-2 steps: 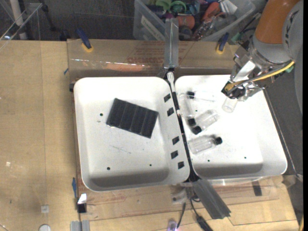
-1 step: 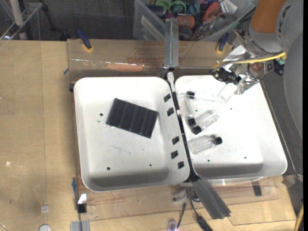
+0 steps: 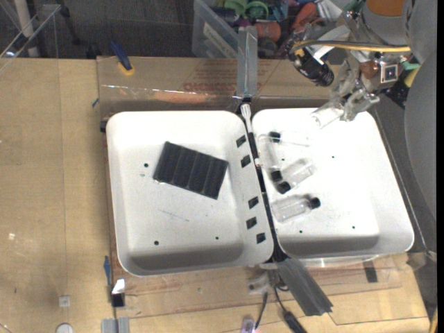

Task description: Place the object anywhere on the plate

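A black ridged plate [image 3: 191, 170] lies flat in the left bin [image 3: 132, 241]. My gripper [image 3: 345, 109] hangs over the back edge of the right bin [image 3: 361, 186], shut on a small clear vial [image 3: 325, 118] that sticks out to the left of the fingers. The vial is lifted off the bin floor. Several more clear vials with black caps lie at the left side of the right bin, one of them [image 3: 295, 206] near the middle and another [image 3: 294, 173] just behind it.
A divider with black clips [image 3: 251, 186] runs between the two bins. A clear tub of coloured toys [image 3: 270, 12] stands behind the bins. Cables and a black camera unit [image 3: 312, 64] hang near the wrist.
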`<state>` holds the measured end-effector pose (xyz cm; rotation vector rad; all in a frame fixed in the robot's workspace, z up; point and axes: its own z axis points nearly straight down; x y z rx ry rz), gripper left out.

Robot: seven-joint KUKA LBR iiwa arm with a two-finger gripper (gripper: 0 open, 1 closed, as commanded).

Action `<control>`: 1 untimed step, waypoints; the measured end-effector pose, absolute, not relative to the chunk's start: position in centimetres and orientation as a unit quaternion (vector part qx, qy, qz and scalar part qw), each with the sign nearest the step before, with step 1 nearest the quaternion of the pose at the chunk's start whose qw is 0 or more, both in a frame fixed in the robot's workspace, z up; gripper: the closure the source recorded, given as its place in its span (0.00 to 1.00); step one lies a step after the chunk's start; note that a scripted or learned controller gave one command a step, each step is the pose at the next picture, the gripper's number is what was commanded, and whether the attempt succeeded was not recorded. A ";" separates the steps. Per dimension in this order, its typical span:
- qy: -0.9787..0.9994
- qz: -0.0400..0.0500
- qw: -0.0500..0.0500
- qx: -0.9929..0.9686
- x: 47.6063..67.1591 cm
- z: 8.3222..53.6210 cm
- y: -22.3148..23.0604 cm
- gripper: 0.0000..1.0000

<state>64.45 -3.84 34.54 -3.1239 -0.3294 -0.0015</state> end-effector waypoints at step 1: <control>-0.278 0.001 0.000 -0.961 65.8 36.4 -3.2 1.00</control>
